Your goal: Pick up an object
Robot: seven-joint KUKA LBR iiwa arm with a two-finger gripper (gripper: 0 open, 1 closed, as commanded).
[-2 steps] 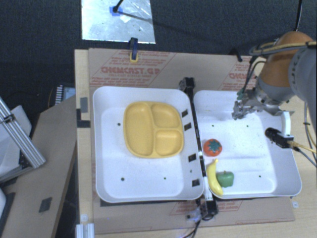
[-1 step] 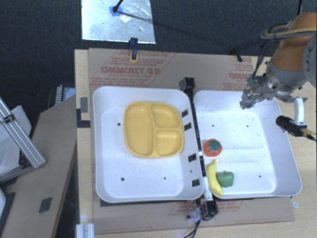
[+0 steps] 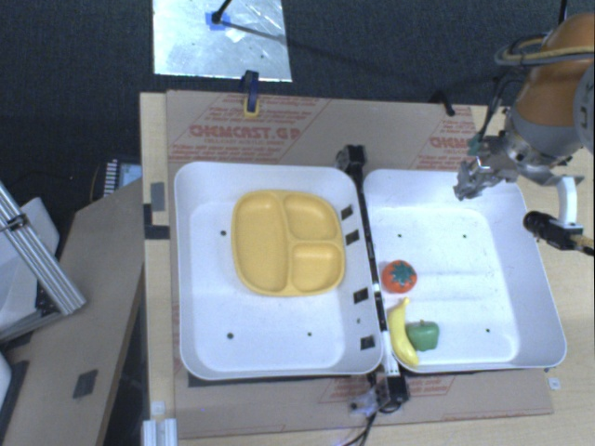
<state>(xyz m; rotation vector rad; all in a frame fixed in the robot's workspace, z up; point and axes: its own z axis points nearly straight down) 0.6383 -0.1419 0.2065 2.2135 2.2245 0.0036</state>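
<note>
— How do the jaws stand?

— Hard to say. The gripper (image 3: 468, 186) is a small grey metal cluster under the orange-banded wrist, and from this slant I cannot tell whether the jaws are spread or pressed together. It hangs at about one o'clock over the right bin (image 3: 521, 277), near that bin's far rim.

— And the things to pick?

— All three sit at about seven o'clock in the right bin, against the divider (image 3: 370, 249). The tomato (image 3: 400, 276) is round, red, glossy, with a green cap. Just below it a curved yellow banana (image 3: 402, 334) lies along the bin's left wall, touching a boxy green block (image 3: 424, 334), possibly a pepper.

— Open room?

— The smooth white floor from the bin's centre out to three o'clock lies bare. The left bin (image 3: 200, 277) carries a yellow, rounded plastic tray (image 3: 285, 242) with three compartments.
</note>
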